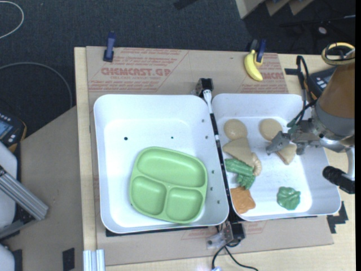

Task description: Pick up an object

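The right bin (pixel 316 205) holds several toy foods: a tan round piece (pixel 235 129), a second tan piece (pixel 270 127), a beige wedge (pixel 239 149), a green ridged item (pixel 241 171), an orange piece (pixel 242 200) and a green lump (pixel 288 198). My gripper (pixel 280 144) reaches in from the right and hangs low over the bin's middle. It sits just below the second tan piece and over a small tan piece (pixel 287 156) that pokes out beneath it. Whether that piece is held is unclear.
The left bin (pixel 113 123) carries a green divided plate (pixel 167 183). A yellow banana (pixel 253 66) lies on the bench behind the right bin, beside a blue clamp (pixel 260 47). Another blue clamp (pixel 109 47) stands at the back left. Cables run past the bins' front edge.
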Controlling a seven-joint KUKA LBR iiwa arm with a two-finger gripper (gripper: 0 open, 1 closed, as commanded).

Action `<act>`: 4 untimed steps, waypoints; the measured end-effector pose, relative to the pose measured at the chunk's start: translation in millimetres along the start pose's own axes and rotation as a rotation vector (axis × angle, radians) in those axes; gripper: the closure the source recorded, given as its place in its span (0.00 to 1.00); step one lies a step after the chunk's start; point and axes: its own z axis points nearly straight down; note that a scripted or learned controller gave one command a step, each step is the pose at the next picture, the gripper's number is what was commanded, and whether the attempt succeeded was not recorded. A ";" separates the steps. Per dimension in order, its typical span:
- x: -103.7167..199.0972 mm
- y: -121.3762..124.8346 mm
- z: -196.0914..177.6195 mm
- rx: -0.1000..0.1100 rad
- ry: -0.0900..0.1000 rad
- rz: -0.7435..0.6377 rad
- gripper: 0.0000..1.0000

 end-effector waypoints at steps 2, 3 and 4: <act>86.2 76.8 -39.3 -0.019 -0.003 -0.010 0.00; 152.0 -34.1 -111.9 -0.010 0.002 -0.010 0.00; 257.0 -62.2 -114.3 -0.008 0.001 -0.015 0.00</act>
